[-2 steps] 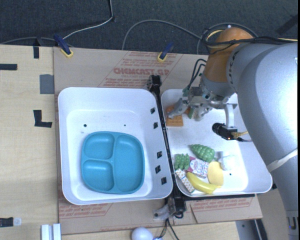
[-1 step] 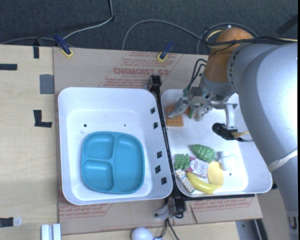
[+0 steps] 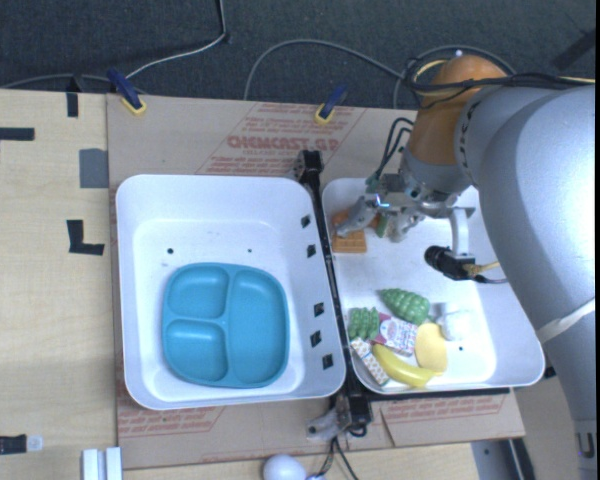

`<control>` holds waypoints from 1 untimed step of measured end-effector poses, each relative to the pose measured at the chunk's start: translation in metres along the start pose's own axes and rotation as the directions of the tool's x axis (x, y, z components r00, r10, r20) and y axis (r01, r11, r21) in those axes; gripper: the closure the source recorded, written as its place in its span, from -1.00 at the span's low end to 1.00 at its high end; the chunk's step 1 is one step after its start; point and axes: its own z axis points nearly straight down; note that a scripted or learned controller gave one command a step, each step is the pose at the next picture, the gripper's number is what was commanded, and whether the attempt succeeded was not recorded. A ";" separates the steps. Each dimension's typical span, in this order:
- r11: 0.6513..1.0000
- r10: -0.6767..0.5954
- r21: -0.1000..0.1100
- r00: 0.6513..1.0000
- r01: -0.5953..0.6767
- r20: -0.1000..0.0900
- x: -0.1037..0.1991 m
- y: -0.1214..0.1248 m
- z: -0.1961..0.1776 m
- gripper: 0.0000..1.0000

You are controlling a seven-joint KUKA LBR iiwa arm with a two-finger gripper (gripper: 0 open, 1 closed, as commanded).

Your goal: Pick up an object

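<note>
Dark carpet (image 3: 100,8) runs along the 12 o'clock edge, and below it sits your wooden desk (image 3: 40,198) with a few black tape marks (image 3: 80,238) at the 9 o'clock side. A cardboard sheet (image 3: 180,138) lies under both bins. It has faded red print (image 3: 275,141) that reads something like "CHEMCAST GP". The smaller red lines under it and along the 6 o'clock edge are too small to make out. A blue clamp (image 3: 128,93) and a yellow clamp (image 3: 330,103) pin the sheet at the top.

The left bin (image 3: 140,193) holds a blue divided plate (image 3: 225,323), with no label you can read on it.

Your arm (image 3: 540,168) comes in from 3 o'clock, with the orange band (image 3: 445,118) up top. It puts the claw (image 3: 380,218) low over the 11 o'clock corner of the right bin (image 3: 485,363). How far open the claw is, you honestly can't tell from this angle, and nothing is visibly gripped in it.

An orange-brown block (image 3: 348,241) sits just beside the claw, at about its 7 o'clock, close to the bin wall.

The rest of the pickable stuff is bunched at the bin's 6 o'clock end, well apart from the claw:
- a bumpy green piece (image 3: 404,304)
- a second green piece (image 3: 363,321)
- a pinkish packet (image 3: 395,332) whose printing is too blurry to read
- a banana (image 3: 402,370)
- a round yellow fruit (image 3: 431,348) touching the banana
</note>
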 end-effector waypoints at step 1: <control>1.000 0.004 -0.002 1.000 -0.004 0.006 0.002 0.000 0.000 -1.00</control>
